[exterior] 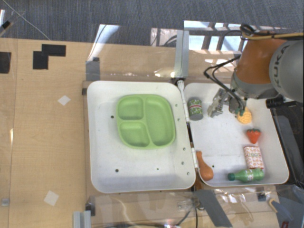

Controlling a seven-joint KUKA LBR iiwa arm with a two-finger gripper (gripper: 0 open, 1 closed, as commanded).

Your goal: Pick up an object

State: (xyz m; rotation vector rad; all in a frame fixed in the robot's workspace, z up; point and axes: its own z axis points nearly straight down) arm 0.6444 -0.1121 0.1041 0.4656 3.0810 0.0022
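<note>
Item: small yellow pineapple-like toy [244, 116], right white bin [223, 146], touching your two-finger gripper [227, 104]; fingers spread, holding nothing. Centre over the toy, keep away from the green-labelled can [194, 108], then close

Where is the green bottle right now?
The green bottle lies on its side near the front edge of the right bin, just below the small carton and right of the chicken leg.

A green three-compartment plastic plate [145, 121] is seen in the left white bin [102, 175]. The metal two-finger gripper [224, 107] is held over the right white bin [223, 148], near a small green-labelled can [194, 108].
</note>
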